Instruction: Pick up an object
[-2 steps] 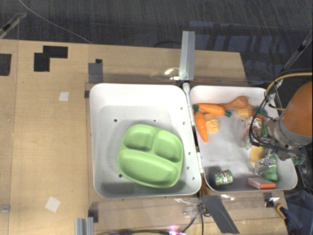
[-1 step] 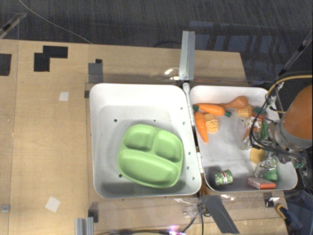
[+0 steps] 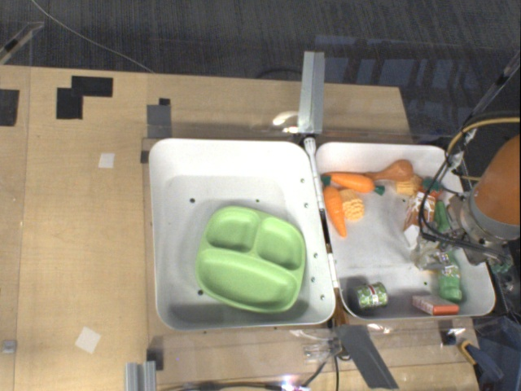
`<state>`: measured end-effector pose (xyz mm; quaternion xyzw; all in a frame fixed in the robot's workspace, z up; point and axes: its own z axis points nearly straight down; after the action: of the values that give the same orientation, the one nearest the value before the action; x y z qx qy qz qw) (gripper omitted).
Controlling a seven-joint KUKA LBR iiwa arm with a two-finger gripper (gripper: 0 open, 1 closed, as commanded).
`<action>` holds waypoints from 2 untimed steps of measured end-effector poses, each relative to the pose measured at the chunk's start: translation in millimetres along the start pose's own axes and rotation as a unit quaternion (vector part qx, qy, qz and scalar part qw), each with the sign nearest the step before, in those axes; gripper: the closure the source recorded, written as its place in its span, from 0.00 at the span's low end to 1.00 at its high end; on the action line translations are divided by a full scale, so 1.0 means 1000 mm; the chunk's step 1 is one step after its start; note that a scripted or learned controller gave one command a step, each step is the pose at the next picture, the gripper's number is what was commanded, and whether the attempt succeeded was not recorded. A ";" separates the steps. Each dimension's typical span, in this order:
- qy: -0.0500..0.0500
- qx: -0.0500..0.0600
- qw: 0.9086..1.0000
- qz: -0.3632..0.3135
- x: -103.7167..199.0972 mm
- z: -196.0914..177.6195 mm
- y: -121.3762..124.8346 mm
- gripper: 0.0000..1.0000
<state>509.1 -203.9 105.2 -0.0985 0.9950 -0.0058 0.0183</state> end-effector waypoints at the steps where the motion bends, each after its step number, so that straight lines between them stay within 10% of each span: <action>1: 0.008 -0.002 0.997 0.071 -0.043 -0.161 -0.011 1.00; 2: 0.015 -0.006 0.992 0.127 -0.044 0.008 0.057 1.00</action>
<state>541.7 -139.8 97.6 0.0284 0.9996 0.0006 0.0036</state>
